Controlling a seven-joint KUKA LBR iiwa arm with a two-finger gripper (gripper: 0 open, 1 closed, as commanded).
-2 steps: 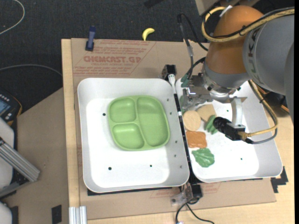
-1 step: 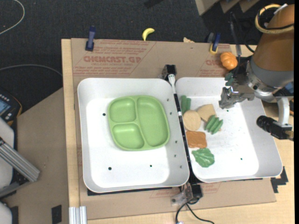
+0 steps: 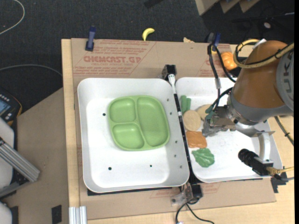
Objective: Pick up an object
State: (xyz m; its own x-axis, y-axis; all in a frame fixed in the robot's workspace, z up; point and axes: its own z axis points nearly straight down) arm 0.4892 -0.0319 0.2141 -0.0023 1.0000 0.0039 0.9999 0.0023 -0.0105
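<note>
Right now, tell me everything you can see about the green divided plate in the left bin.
The green divided plate is pale green, looks like smooth plastic, and has rounded corners and three compartments: two smaller on its left, one long on its right. It lies flat, slightly rotated, near the middle of the left bin, resting on the bin's white floor. Its compartments hold nothing, and only the bin touches it.

Arm (image 3: pixel 261 78) reaching from right, wrist bent down, pincer (image 3: pixel 209 122) low.
</note>
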